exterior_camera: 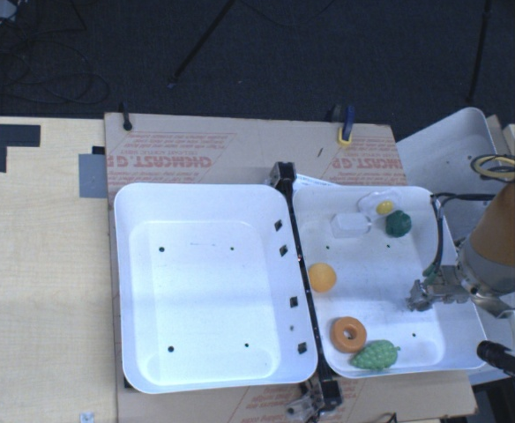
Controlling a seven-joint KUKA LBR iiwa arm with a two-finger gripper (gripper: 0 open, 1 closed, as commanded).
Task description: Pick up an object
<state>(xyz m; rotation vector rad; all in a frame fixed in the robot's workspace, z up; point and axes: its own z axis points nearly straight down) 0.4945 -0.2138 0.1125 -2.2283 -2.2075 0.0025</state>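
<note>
A bumpy green toy [375, 355] lies nearest, beside an orange ring [349, 333]; whether the gripper [421, 296] is open is unclear.

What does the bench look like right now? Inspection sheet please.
Surface: cardboard-covered bench bearing left bin and right bin, side by side.
Job's things: in the right bin, orange ball, orange ring touching green bumpy toy, dark green ball, small yellow piece, clear piece.
Clutter: nothing seen.
Gripper: gripper low over the right bin's right side, nothing visibly held.
Cables: black cable by the arm; wires on the dark floor.
Surroundings: clamp at the cardboard's far edge.
</note>
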